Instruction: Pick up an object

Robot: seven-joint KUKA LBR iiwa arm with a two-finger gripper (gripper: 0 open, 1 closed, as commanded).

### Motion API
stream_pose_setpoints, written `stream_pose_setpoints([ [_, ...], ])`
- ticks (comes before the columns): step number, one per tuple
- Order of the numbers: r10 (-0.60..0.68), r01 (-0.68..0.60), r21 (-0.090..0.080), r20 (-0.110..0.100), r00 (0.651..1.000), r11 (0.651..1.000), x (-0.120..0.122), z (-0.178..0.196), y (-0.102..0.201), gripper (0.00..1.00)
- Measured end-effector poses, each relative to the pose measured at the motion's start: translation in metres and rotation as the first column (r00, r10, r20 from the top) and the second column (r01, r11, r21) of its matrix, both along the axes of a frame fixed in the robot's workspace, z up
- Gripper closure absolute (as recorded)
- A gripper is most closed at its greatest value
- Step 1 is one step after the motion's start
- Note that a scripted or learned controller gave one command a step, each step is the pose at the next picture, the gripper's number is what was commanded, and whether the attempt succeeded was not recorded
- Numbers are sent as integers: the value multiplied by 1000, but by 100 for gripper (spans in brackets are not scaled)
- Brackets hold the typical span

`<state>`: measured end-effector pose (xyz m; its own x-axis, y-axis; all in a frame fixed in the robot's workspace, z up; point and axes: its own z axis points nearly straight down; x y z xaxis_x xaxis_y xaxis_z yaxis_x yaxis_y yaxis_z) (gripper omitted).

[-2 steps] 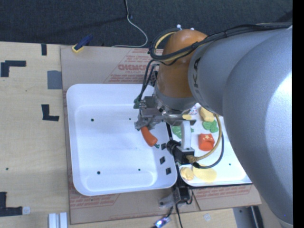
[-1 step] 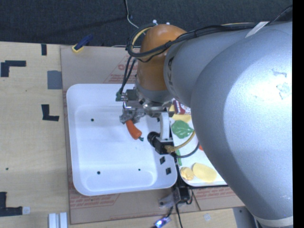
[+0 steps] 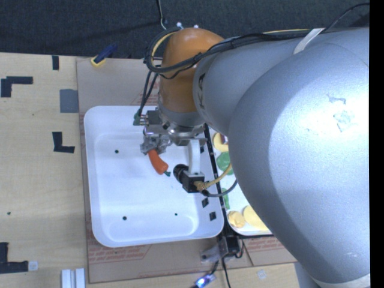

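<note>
Small orange carrot-shaped object (image 3: 158, 161) under the gripper (image 3: 157, 149)

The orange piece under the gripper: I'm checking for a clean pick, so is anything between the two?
Nothing visible does. The orange piece sits right below the gripper over the left bin. The view doesn't settle whether it lies between the fingers or just under them.

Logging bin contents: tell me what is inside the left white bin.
Inside the left white bin an orange object sits at the gripper; beside it, bare white floor with small dark dots. The arm covers the bin's right side.
</note>
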<state>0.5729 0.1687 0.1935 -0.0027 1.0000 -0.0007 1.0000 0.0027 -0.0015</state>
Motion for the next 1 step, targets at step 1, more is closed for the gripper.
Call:
stream_pose_setpoints([
  [1, 1, -1, 0, 1, 1000, 1000, 25, -15, 35, 100],
])
